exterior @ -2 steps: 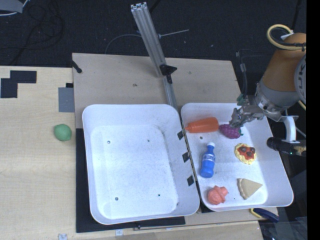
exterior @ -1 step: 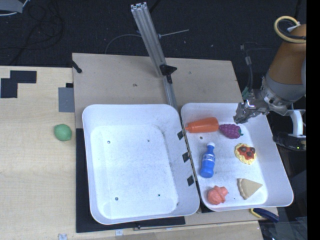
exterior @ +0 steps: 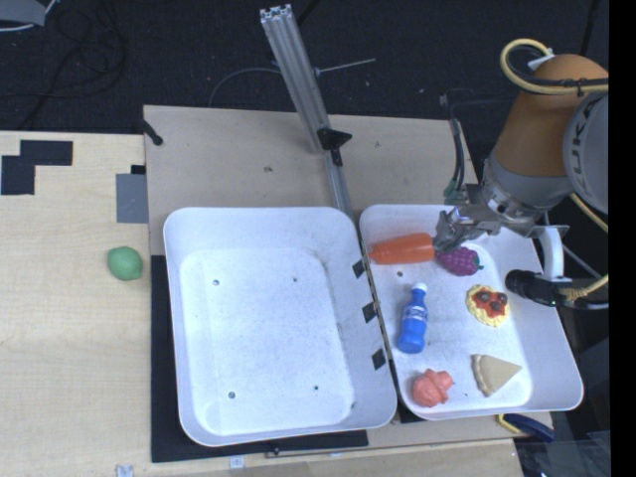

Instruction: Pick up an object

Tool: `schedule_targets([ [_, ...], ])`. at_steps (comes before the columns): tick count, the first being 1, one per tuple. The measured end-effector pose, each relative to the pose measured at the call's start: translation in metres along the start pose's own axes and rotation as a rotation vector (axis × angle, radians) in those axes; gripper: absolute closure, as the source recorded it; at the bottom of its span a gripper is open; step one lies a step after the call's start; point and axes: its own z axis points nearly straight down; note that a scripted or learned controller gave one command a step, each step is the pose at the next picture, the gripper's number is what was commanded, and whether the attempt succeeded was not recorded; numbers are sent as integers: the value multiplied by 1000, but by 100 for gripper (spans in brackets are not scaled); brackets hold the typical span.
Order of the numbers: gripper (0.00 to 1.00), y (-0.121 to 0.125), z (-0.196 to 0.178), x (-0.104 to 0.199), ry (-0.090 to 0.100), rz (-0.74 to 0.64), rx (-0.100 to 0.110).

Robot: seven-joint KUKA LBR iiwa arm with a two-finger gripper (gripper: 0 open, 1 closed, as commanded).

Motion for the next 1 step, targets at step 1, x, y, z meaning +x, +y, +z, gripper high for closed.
schedule_targets([
  [1,100,5,-8,57,0,-1,-1],
])
